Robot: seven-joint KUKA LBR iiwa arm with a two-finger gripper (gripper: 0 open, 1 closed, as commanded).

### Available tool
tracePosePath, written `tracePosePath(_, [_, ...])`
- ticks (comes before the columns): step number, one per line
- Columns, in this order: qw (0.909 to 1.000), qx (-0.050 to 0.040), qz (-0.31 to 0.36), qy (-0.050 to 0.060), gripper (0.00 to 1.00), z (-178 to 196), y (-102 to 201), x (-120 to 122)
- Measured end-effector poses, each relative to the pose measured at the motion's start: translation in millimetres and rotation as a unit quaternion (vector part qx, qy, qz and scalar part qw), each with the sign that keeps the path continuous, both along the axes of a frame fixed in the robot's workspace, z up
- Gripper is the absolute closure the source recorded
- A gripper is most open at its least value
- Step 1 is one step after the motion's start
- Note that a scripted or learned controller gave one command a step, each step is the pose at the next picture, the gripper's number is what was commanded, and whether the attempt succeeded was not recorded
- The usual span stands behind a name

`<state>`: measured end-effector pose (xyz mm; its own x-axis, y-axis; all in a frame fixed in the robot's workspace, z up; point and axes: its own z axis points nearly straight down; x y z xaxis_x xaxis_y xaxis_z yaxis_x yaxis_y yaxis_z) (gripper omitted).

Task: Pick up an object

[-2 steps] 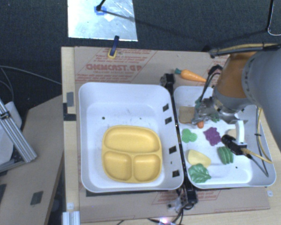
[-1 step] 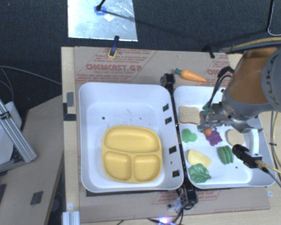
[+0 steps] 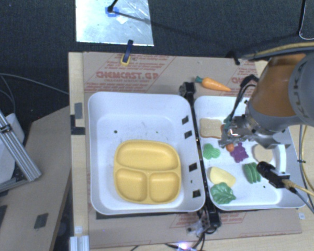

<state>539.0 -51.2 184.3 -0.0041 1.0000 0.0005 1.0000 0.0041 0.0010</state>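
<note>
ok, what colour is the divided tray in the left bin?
Yellow: the three-compartment plastic tray, clearest in the camera view.

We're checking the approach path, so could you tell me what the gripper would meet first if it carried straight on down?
Probably the small orange piece beside the purple grapes, directly under the gripper; depth is unclear.

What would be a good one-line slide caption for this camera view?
KUKA arm's gripper lowered into the right bin among toy foods, beside the left bin holding a yellow divided tray; a toy carrot lies outside.
</note>
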Motion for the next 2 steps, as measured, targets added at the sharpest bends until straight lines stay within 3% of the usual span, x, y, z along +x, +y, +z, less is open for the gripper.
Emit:
tracePosePath(1, [1.0000, -0.0021, -0.006, 0.001, 1.00, -18, -94, -11])
tracePosePath(2, [1.0000, 0.0009, 0.004, -0.003, 1.00, 54, 5, -23])
